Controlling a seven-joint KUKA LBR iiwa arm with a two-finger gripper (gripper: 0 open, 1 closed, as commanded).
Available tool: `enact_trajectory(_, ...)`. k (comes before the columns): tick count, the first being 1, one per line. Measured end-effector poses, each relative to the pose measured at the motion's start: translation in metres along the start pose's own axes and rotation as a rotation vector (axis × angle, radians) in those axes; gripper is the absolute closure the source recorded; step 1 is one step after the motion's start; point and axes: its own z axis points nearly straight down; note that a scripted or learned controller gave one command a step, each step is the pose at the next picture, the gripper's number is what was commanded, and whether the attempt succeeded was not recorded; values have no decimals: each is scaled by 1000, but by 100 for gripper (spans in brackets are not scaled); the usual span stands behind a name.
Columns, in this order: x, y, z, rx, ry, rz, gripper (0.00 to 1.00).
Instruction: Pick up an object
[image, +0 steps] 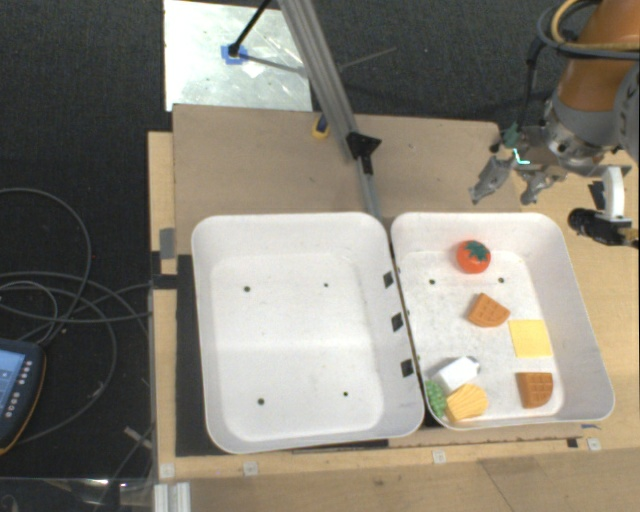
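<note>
Tomato (473, 256), a small red toy with a green top, sits at the far end of the right bin (575, 262), a little way in from the far wall, and is the piece nearest the hand (510, 183). It looks light and hard-shelled, probably smooth plastic, so it should not crush but could roll or squirt out of a pinch. My judgement is that the best hold is across its widest part, fingers coming straight down on either side, below the green top.

Nearer the camera in the same bin lie an orange wedge (488, 311), a flat yellow square (530, 338), a brown waffle-like block (534, 389), and a cluster at the near-left corner: a white block (459, 373), a yellow wedge (467, 403) and something green (437, 398) tucked against the wall. The flat yellow square would be hard to grasp from above; the cluster pieces touch or nearly touch, leaving little room for fingers.

The hand hangs over the surface (430, 165) just beyond the right bin's far rim, apart from every object. Its two fingers appear spread, with nothing between them.

The left bin (210, 240) lies beside the right one, their inner walls touching. A grey pole (330, 85) slants across the surface behind them.
</note>
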Motion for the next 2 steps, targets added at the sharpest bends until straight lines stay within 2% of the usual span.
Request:
enact_trajectory(1,0,1,-3,-4,-2,-2,0)
enact_trajectory(2,4,-1,59,1,-1,-1,0)
